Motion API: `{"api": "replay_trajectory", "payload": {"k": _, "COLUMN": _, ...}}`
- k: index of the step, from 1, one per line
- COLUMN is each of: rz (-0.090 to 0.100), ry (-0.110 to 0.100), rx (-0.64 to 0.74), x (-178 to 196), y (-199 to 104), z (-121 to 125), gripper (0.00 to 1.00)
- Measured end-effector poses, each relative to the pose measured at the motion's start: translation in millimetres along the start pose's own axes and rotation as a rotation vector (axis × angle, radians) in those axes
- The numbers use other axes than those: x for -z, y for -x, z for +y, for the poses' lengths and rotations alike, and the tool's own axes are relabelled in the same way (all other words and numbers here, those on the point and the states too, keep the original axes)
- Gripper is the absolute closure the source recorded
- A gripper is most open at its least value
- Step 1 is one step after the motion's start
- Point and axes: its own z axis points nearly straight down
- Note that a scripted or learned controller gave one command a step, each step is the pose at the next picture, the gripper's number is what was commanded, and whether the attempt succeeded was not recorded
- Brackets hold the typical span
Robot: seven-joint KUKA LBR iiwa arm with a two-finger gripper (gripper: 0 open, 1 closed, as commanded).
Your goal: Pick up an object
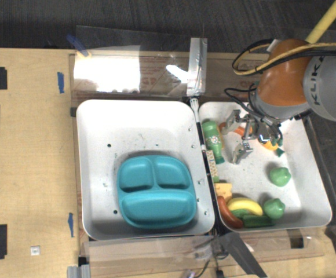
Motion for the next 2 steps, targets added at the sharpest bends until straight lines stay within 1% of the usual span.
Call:
{"api": "replay_trajectory", "payload": {"k": 1, "rz": 0.001, "ry": 0.0, "rx": 0.269, "x": 2, "y": -53, "z": 6, "gripper": 0.0}}
{"api": "replay_trajectory", "payload": {"k": 2, "rz": 0.0, "ry": 0.002, "rx": 0.177, "x": 0, "y": -3, "z": -27, "gripper": 0.0}}
